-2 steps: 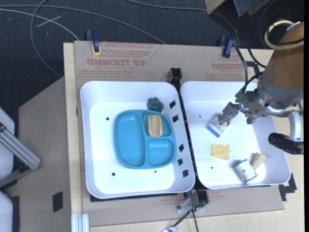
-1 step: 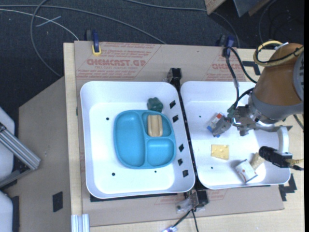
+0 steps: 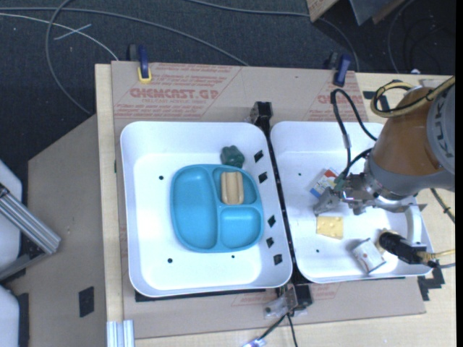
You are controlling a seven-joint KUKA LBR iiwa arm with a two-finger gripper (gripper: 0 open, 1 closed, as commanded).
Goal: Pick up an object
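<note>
- Two shallow white bins [image 3: 137, 194] sit on brown board.
- Grey arm's gripper [image 3: 338, 197] hovers low; its grip I cannot tell.
- Flat yellow cheese-like wedge [image 3: 330, 227] looks light and stiff; pinch its edges.

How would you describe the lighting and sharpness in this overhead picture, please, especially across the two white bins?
Camera view: the left bin and right bin are brightly, evenly lit, nearly washed out, with soft shadows under their rims; the blue tray reads clearly; the gripper and small items beside it look soft and hard to resolve; the dark floor stays dim.
</note>
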